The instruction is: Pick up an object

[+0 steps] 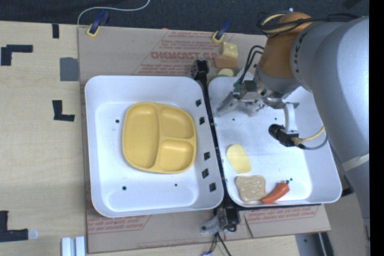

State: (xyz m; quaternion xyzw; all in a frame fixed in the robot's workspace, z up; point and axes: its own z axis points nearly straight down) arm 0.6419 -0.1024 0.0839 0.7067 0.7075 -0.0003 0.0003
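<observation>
Over the right bin's [318, 189] top-left corner, gripper [231, 102] hangs with fingers spread, holding nothing; cheese [238, 159], bread [250, 187], carrot [276, 192] lie well below.

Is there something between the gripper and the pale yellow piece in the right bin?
Nothing visible. The gripper is over the upper left of the right bin; the pale yellow piece lies below it in view, bare white floor between. The bread slice and carrot lie farther down.
</observation>
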